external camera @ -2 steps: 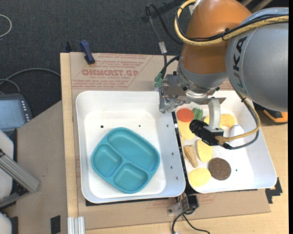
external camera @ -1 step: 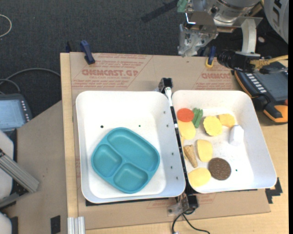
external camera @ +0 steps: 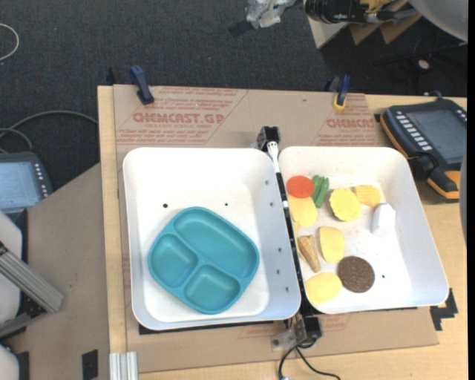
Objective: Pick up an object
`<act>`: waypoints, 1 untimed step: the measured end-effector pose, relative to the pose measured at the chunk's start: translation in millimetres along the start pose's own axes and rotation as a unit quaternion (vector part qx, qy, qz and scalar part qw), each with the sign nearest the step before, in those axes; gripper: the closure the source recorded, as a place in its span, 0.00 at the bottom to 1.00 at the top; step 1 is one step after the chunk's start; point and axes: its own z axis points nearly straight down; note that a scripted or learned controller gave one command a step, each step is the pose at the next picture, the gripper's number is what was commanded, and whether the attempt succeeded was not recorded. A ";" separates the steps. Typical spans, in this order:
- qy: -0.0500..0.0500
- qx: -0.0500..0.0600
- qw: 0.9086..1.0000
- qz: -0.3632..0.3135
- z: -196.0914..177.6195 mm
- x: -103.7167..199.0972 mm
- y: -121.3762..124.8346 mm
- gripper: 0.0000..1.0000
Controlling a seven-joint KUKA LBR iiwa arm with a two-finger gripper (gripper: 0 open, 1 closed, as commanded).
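End effector (external camera: 265, 12) hangs at the far edge, past the desk (external camera: 185, 111); its state cannot be told. Small toy foods, among them a round brown cookie (external camera: 357, 274), lie in the right shallow white bin (external camera: 415, 223); a teal divided plastic plate (external camera: 203, 258) lies in the left bin (external camera: 148, 178).

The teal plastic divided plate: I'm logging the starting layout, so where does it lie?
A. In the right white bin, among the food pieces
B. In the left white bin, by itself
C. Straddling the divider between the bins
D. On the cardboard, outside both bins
B: the teal plastic divided plate lies flat inside the left white bin, with no other item there.
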 end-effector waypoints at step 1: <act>-0.001 0.009 1.000 0.001 17.4 32.7 -79.3 1.00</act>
